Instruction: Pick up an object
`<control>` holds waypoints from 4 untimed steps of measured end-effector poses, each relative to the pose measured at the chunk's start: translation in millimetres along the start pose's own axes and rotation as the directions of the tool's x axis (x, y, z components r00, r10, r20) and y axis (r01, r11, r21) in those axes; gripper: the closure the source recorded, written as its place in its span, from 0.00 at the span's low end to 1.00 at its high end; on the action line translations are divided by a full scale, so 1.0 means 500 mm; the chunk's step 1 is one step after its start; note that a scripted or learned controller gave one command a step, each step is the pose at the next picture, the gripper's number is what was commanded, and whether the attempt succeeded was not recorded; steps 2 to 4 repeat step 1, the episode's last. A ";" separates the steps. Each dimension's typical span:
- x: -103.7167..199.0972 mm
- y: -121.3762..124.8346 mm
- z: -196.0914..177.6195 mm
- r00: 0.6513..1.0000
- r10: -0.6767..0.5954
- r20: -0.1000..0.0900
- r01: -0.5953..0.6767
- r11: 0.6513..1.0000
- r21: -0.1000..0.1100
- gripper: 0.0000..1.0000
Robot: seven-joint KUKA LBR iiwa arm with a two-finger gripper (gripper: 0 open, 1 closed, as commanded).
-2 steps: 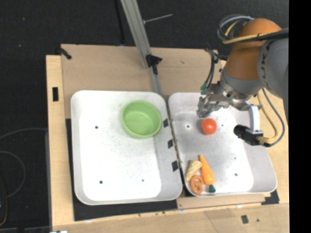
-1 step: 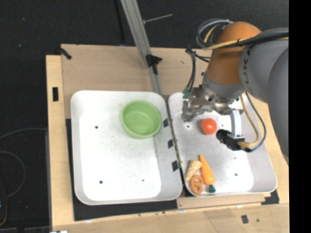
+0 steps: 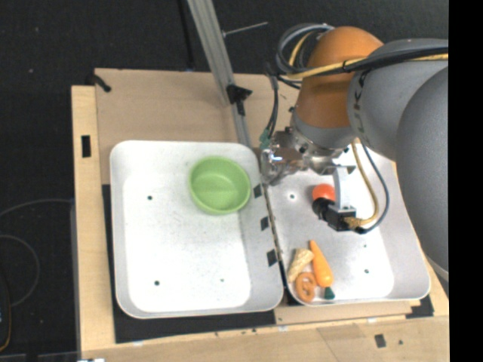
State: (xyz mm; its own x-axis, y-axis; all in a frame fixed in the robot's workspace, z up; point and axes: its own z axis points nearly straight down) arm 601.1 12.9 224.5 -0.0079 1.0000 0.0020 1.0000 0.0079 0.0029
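Reaching in from the right, the grey arm (image 3: 407, 104) with its orange band covers the upper part of the right bin (image 3: 377, 277), and it is the biggest thing over the worktop (image 3: 90, 330). The left bin (image 3: 151, 277) lies beside it, the two bins touching along their inner edges, and carries a green bowl (image 3: 219, 185) upright near its upper right corner.

The gripper (image 3: 281, 161) hangs at the upper left corner of the right bin, just over the seam between the bins. Whether the jaws are spread or pressed together I cannot tell; the wrist body and cables hide them, and nothing can be seen pinched between them.

Pickable things lie in two directions. The bowl sits to the left of the jaws, near, across the seam. A small cluster rests at the lower left corner of the right bin, well below the jaws: an orange carrot (image 3: 321, 265) with its long axis running from upper left to lower right, a pale piece (image 3: 299, 262) touching it on the left, and a round orange slice (image 3: 306, 284) just below. A small orange-red item (image 3: 324, 192) shows beside the wrist's black fitting; what it is I cannot tell.

By my judgement the bowl is nearer, so a short shift left would serve.
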 end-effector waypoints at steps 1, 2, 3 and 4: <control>0.117 -0.022 0.002 1.000 -0.001 0.000 0.001 1.000 0.003 1.00; 0.117 -0.022 0.002 1.000 -0.001 0.000 0.001 1.000 0.003 1.00; 0.117 -0.022 0.002 1.000 -0.001 0.000 0.001 1.000 0.003 1.00; 0.117 -0.022 0.002 1.000 -0.001 0.000 0.001 1.000 0.003 1.00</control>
